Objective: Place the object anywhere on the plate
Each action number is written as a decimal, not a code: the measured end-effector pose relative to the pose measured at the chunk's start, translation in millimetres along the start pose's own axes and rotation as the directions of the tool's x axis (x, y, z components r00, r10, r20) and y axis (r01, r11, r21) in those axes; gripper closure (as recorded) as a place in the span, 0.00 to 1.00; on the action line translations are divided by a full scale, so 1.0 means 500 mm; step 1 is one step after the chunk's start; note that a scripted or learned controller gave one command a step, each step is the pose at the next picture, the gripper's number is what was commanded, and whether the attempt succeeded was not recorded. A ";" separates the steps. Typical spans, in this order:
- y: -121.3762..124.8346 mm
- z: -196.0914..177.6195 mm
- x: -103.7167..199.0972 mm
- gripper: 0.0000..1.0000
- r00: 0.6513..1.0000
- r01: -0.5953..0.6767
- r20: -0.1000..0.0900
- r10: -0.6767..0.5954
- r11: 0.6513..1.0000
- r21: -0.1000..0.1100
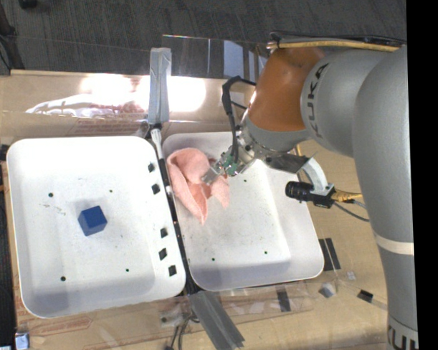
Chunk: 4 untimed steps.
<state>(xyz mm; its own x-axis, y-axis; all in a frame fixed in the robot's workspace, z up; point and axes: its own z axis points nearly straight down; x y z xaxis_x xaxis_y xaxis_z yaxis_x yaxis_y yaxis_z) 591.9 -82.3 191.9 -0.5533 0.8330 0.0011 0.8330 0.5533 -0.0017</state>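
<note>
Bins side by side: left bin holds a blue cube; right bin holds a pink cloth by their shared wall. Gripper touches the cloth's right edge; its opening cannot be told.

"KUKA" lettering, partly visible, on the grey arm by its orange band.

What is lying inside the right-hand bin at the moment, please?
A crumpled pink cloth lies in the right bin near its left wall, with the gripper at the cloth's right edge. Whatever sits beneath the cloth is covered. The blue cube is in the left bin.
</note>
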 end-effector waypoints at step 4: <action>0.117 -0.068 0.277 1.00 0.548 0.836 0.004 -0.836 0.548 0.000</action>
<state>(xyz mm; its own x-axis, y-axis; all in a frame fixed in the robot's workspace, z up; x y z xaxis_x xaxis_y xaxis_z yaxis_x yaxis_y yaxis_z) 564.1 65.2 226.0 -1.0000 -0.0061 -0.0016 -0.0061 1.0000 -0.0002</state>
